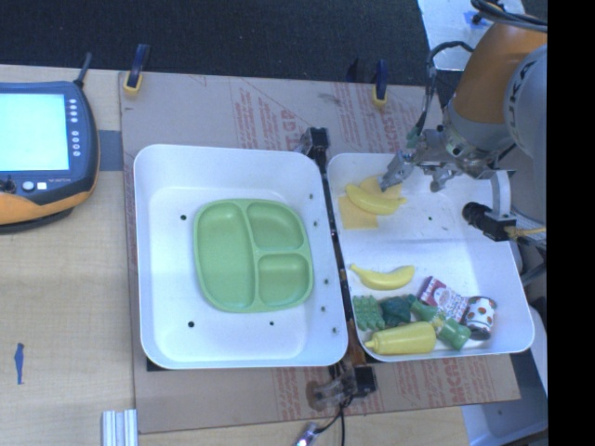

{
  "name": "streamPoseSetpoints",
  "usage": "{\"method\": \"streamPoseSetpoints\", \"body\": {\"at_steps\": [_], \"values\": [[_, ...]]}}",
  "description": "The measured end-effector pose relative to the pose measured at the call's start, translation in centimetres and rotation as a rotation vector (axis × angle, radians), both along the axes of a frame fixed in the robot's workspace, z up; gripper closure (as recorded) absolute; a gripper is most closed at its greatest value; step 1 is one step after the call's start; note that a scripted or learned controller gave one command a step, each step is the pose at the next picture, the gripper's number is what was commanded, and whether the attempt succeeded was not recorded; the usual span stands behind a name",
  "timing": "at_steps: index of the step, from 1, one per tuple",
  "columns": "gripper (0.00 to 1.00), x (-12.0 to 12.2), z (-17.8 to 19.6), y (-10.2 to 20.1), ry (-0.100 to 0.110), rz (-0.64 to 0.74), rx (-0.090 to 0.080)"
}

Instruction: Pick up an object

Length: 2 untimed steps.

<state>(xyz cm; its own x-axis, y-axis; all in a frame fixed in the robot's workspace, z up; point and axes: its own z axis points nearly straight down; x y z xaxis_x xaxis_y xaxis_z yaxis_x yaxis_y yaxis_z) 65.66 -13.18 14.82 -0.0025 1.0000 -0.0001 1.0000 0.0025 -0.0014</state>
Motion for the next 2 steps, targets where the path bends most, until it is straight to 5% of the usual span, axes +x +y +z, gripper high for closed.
{"method": "streamPoseSetpoints", "body": {"at_steps": [1,2], "values": [[0.0,0.3,-5.0,0.9,-0.006,0.004,0.001],[0.0,0.0,-5.5,3.8,0.002,0.003,0.0]]}}
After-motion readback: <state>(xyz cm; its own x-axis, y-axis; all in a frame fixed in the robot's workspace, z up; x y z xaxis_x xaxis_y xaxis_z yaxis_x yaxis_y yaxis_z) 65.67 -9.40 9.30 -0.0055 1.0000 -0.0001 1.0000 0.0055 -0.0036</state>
